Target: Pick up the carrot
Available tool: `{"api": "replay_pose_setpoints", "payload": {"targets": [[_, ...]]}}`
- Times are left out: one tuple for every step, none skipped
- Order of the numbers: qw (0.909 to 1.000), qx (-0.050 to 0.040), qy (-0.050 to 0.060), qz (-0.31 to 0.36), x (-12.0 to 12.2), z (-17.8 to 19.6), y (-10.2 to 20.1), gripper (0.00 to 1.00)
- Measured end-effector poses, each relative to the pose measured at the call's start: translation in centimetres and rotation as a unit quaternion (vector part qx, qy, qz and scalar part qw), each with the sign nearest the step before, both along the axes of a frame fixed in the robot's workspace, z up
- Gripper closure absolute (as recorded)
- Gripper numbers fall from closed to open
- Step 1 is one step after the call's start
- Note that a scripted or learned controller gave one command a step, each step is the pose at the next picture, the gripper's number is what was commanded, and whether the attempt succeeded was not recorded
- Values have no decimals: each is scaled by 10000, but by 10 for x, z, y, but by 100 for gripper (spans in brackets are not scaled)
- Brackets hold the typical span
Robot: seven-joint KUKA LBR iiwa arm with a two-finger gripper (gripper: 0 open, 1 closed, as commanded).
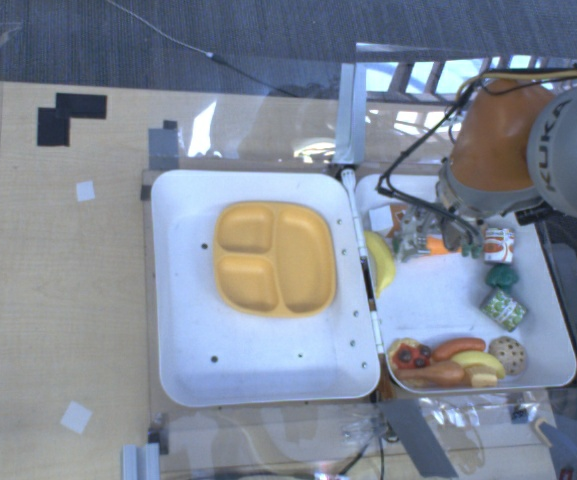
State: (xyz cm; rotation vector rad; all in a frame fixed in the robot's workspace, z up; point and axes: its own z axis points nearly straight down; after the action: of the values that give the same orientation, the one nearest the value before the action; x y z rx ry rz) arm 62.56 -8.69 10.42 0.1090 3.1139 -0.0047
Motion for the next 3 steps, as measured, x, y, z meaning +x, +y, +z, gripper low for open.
{"api": "replay_pose_setpoints", "payload": {"targets": [[9925, -11, 78, 1216, -15, -5, -55, 100], [9843, -35, 60, 1762, -119, -13, -77, 100], [9266, -59, 78, 3760, -93, 26, -118, 100]]}}
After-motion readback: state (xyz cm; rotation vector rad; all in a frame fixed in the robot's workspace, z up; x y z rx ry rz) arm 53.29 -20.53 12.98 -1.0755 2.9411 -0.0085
